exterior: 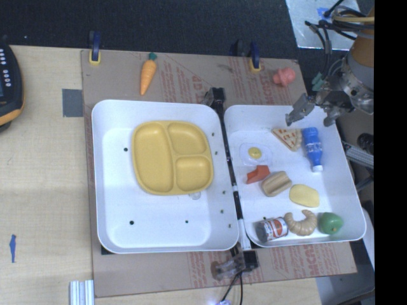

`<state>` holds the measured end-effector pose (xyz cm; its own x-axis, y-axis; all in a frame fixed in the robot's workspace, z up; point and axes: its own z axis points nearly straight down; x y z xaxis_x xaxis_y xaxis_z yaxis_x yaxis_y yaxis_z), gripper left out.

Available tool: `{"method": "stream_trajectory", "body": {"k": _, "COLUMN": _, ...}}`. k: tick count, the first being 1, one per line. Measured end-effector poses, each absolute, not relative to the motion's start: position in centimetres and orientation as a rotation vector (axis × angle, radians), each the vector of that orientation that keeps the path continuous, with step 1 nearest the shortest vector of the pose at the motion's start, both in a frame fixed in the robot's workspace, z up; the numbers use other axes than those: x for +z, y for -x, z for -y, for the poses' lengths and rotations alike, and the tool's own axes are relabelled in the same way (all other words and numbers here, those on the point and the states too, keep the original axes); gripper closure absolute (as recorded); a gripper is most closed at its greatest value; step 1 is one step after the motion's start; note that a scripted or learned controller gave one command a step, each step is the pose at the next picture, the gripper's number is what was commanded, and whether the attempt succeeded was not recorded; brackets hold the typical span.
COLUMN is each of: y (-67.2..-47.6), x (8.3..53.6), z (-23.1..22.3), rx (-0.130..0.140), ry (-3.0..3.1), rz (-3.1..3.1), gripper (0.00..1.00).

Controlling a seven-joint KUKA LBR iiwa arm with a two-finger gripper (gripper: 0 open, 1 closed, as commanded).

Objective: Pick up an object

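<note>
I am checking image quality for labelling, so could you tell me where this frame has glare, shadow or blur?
Camera view: glare whitens the left white plastic bin floor; the yellow divided plastic tray reads clearly; the grey pincer at the right looks slightly soft.

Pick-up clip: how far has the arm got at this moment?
Nothing looks picked yet. The claw hangs open with nothing between its fingers, above the right bin's far edge, near the toast slice and blue bottle. Descending, closing on one object and lifting all remain.

toy carrot point(147, 74) on brown board, behind left bin | pink toy point(285, 75) at board's back right | black-and-yellow handheld controller point(9, 84) at far left
</note>
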<state>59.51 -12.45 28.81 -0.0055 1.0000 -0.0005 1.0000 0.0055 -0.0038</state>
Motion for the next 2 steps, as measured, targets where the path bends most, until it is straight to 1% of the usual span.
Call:
{"method": "stream_trajectory", "body": {"k": 1, "y": -59.9, "x": 13.0, "z": 21.4, "rx": 0.015, "ry": 2.217, "rz": 2.216, "gripper": 0.00}}
{"method": "stream_trajectory", "body": {"k": 2, "y": -65.9, "x": 9.4, "z": 20.6, "rx": 0.000, "ry": 2.216, "rz": 2.231, "gripper": 0.00}}
